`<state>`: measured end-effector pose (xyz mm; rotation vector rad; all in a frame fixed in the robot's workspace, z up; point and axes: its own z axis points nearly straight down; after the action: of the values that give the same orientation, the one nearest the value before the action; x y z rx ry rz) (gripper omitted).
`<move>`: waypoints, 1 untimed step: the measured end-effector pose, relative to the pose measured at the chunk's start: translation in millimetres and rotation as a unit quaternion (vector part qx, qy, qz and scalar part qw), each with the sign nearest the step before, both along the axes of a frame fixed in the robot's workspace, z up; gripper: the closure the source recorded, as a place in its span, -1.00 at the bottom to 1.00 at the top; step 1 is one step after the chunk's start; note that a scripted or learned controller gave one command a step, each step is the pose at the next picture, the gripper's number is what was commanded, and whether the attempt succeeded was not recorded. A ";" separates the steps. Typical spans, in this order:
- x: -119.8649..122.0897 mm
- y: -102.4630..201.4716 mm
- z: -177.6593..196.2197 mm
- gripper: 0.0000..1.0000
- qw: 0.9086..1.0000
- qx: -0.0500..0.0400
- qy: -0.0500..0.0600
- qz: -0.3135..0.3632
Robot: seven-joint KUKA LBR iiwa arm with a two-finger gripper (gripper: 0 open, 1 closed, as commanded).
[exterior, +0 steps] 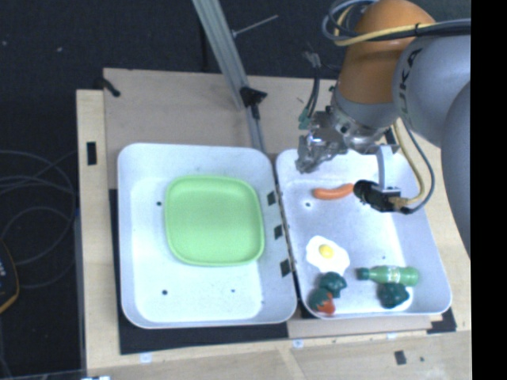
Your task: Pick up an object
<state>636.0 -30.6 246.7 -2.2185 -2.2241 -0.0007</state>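
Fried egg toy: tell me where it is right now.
The fried egg toy lies in the right bin, near its left wall, below the orange sausage and just above a green broccoli piece.

Setting: a robotics laboratory or test cell, not a domestic or commercial space. Evidence follows. A grey industrial arm (432, 62) with an orange band enters from the right, exposed cables looped over its wrist. The counter (190, 105) is a plain pale board, carrying two shallow white bins (139, 236) side by side. The right bin holds toy food: a fried egg (327, 253), a sausage (332, 191), a green bottle (388, 275). The left bin holds a green plate (214, 220). A slanted metal pole (226, 50) rises at the far side. Loose cables (36, 184) lie on dark flooring at left.
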 end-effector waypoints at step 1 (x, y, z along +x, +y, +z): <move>-27.0 46.0 9.3 1.00 1.000 0.000 -0.001 0.000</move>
<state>609.0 15.4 256.1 -2.2181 -2.2254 -0.0036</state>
